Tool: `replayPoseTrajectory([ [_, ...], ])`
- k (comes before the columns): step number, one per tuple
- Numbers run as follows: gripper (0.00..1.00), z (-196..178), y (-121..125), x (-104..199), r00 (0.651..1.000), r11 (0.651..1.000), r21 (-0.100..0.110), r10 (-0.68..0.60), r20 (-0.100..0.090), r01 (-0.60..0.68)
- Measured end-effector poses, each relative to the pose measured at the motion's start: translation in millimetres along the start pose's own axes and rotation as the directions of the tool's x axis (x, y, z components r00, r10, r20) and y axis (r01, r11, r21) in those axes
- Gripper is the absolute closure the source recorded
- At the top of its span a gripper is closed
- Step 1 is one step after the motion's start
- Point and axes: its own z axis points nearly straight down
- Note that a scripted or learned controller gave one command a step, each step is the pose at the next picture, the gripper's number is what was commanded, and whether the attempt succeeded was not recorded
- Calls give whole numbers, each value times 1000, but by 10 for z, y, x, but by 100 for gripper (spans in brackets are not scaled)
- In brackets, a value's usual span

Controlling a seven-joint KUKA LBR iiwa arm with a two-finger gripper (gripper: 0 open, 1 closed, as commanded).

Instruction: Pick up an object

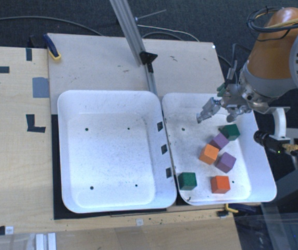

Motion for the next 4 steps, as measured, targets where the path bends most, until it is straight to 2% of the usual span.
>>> replayPoseTrajectory([
  [1, 0, 1169, -36, -408, 1000, 1000, 9, 3, 1, -3],
  [2, 0, 1594, -353, -588, 1000, 1000, -21, -3, 6, 4],
  [4, 0, 1624, -332, -622, 1000, 1000, -24, -1, 8, 2],
])
